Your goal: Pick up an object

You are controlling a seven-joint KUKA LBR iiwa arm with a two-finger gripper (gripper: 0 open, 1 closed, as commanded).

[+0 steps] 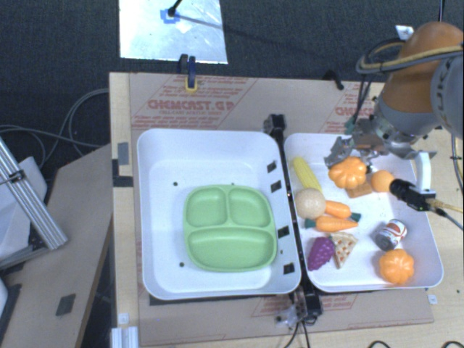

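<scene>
The right white bin (pixel 433 263) holds several toy foods. An orange pumpkin-like toy (pixel 348 172) sits near the bin's far side, with a small orange fruit (pixel 382 181) beside it. My gripper (pixel 354 151) hangs at the far edge of that pumpkin toy, just above it and close enough that I cannot tell contact from a gap. Nothing shows as lifted. A yellow corn cob (pixel 304 171), a pale round ball (pixel 309 203), two carrots (pixel 336 217), purple grapes (pixel 321 252), a pizza slice (pixel 343 246), a grey and red piece (pixel 390 234) and a second orange pumpkin (pixel 396 265) lie in the same bin.
The left white bin (pixel 156 194) holds a green divided plate (pixel 230 227). A black divider with clips (pixel 284 194) runs between the bins. The grey arm with its orange band (pixel 428 64) comes in from the upper right, over the right bin's far corner.
</scene>
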